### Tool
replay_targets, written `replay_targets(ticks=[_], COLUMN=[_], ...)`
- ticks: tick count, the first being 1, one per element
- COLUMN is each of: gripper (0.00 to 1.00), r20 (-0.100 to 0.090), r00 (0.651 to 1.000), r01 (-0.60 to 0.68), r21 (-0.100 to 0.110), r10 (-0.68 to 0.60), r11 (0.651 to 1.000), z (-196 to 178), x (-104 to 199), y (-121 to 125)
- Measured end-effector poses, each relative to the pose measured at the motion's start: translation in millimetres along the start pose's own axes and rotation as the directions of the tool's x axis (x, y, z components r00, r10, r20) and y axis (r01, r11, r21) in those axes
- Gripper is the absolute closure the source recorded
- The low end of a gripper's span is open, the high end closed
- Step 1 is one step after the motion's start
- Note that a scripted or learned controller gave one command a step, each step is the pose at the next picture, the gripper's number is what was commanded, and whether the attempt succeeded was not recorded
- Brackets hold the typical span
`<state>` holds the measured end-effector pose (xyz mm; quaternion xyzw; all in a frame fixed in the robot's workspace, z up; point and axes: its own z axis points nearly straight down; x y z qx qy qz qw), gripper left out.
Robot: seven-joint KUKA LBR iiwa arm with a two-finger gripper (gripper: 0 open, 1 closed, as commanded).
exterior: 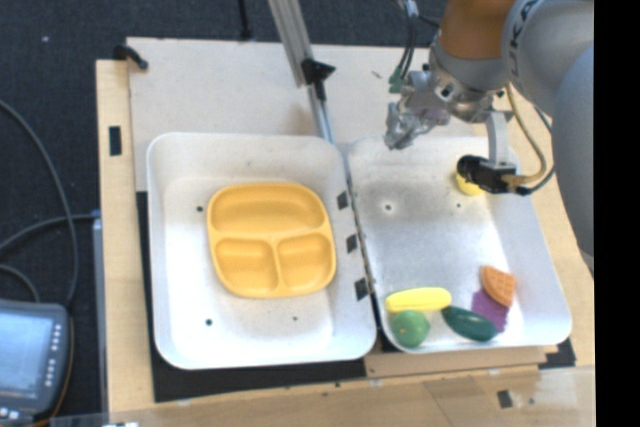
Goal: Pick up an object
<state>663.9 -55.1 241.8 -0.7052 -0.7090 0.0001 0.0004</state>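
Up at the back edge of the right bin hangs the hand, how wide hard to tell (too small and blurry). Down at the front edge, well apart from it, lies a yellow banana toy, long side across, beside green toys.

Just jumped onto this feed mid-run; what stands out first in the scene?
The big yellow divided tray lying flat in the left bin catches the eye first. Next is the cluster of small toy foods at the near edge of the right bin: a yellow piece, a green one, a dark green one, plus orange and purple. The gripper hangs over that bin's far-left corner.
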Motion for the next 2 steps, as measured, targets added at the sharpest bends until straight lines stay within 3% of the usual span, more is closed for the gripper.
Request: replay_targets(ticks=[2], gripper=[1.00], r20=[-0.001], r00=[1.000], r01=[0.002], r21=[0.001], r10=[-0.002], r11=[1.000], z=[14], x=[106], y=[-11])
